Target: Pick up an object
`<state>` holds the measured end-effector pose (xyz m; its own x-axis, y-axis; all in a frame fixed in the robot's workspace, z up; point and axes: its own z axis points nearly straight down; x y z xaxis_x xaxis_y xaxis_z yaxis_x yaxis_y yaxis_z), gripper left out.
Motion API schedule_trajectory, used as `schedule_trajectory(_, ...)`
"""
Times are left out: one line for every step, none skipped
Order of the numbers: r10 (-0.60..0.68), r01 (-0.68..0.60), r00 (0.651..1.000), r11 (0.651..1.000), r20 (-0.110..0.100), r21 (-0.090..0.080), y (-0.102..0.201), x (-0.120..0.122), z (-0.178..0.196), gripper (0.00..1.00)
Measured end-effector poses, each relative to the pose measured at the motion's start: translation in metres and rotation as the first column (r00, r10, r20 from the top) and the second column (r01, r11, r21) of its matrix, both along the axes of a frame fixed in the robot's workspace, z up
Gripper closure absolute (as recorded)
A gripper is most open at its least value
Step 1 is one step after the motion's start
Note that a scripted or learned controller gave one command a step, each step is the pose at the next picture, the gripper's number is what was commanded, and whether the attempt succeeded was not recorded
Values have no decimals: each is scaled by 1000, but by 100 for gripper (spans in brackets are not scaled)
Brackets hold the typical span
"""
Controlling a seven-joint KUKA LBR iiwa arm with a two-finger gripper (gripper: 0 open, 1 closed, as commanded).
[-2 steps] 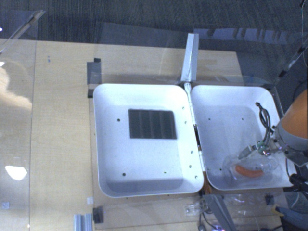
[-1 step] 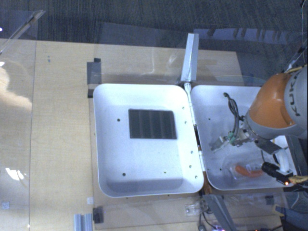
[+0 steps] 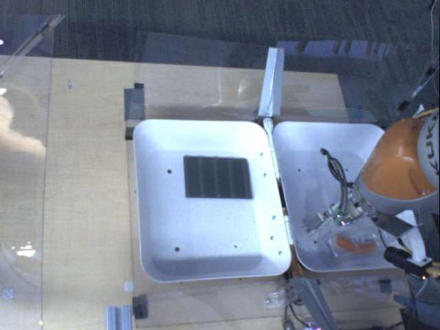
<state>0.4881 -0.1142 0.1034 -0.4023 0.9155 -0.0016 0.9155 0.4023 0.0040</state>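
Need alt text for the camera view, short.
The grey-and-orange arm reaches into the right white bin, its gripper low over an orange object near the front wall. The left white bin holds a dark ribbed rectangular panel.

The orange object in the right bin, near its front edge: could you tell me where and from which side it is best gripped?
Probably across the middle of the orange object, coming straight down from above. It lies flat and long, left to right, on the floor of the right bin, so its narrow width suits the hand, which hangs just above and left of it. Its outline is blurred.
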Motion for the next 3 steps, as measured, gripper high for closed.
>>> schedule_trajectory(-226,226,974,974,9,2,13,50,-14,0)
schedule_trajectory(-242,242,970,970,1,0,-29,10,2,0)
schedule_trajectory(-120,120,993,993,10,0,-9,72,-14,0)
